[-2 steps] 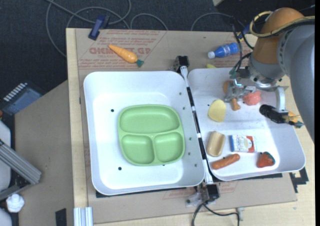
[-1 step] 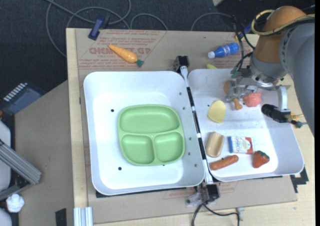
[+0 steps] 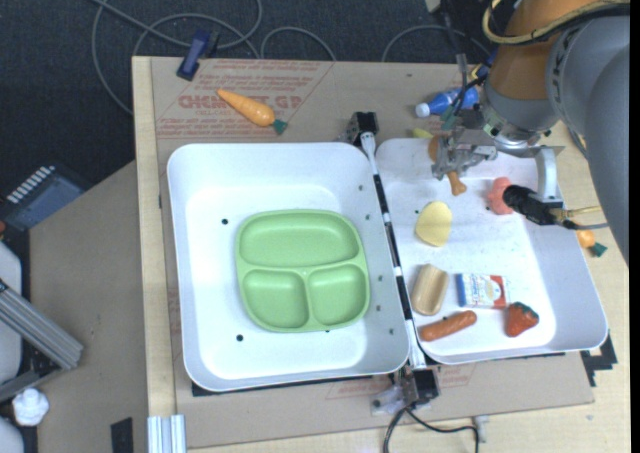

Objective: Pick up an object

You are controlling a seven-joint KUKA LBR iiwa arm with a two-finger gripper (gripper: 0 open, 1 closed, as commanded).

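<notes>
In the right bin (image 3: 560, 291), near its far edge, the gripper (image 3: 455, 163) hung low over a small orange piece (image 3: 457, 181) (whether the gripper was open or closed could not be told). Nearby lay a yellow chip (image 3: 434, 224), bread (image 3: 429, 289), sausage (image 3: 447, 325), strawberry (image 3: 520, 318). The left bin (image 3: 200, 241) held a green tray (image 3: 300, 269).

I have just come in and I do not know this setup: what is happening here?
A KUKA arm reaches in from the right and hangs its gripper low over the far end of the right bin, which holds toy foods. A small orange piece sits just below it. The left bin holds a green divided plate.
</notes>
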